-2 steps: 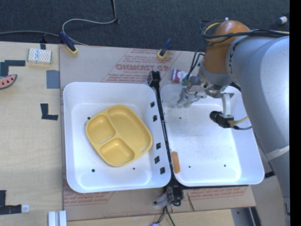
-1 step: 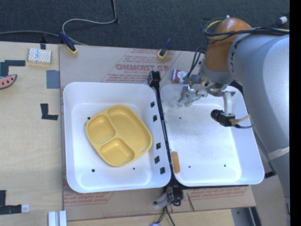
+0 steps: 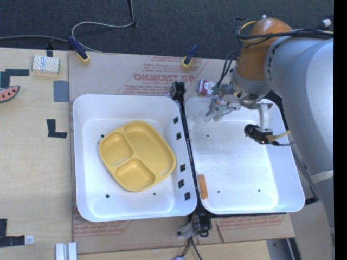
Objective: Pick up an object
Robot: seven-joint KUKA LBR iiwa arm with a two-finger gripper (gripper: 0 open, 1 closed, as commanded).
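End effector [image 3: 217,111], state unclear, hovers over the right bin [image 3: 282,199]; perhaps best descend squarely on the orange piece [image 3: 202,186].

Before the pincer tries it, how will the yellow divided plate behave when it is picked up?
The yellow divided plate looks moulded and rigid, so probably stiff and light. It lies flat in the left bin, so only its thin rim offers grip. Smooth surface; it may slip.

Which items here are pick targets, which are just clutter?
Job: yellow divided tray in left bin; small orange object in right bin; gripper above right bin's far end.

Clutter: cable, blue-yellow clamps, sponge, black tape marks.
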